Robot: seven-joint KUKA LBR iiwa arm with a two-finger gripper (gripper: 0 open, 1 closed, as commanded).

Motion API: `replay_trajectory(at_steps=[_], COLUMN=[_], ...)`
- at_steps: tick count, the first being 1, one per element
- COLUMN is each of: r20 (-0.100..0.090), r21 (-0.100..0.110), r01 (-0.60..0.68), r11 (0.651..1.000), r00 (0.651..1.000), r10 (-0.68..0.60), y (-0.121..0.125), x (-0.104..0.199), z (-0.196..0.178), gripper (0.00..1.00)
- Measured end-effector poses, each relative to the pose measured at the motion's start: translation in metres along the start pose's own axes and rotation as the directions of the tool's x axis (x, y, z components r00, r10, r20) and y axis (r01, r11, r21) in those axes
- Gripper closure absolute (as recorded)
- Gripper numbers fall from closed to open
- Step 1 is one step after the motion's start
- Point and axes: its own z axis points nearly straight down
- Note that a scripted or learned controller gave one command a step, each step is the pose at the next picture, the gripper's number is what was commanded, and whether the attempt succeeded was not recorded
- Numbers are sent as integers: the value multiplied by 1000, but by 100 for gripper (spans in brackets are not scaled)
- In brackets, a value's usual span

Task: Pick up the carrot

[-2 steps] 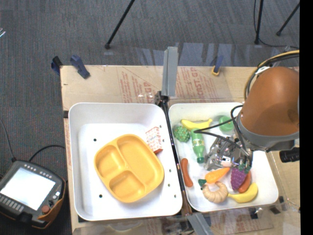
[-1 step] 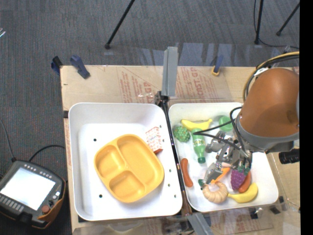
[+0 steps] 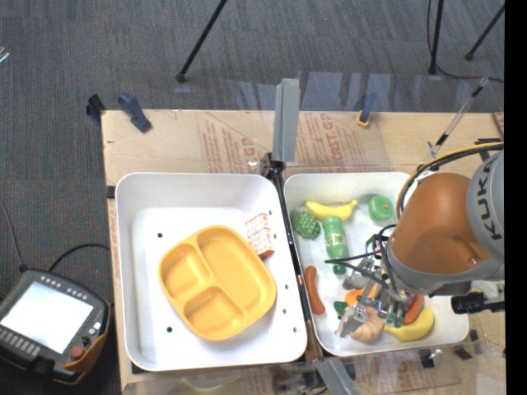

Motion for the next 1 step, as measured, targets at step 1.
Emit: replay_trajectory(at_steps=[1], r20=[8], r21=[-3], r01=[74], r11=[997], r00=[997], r10=[-74], y=[7], x=[-1], z=[30], gripper=[0])
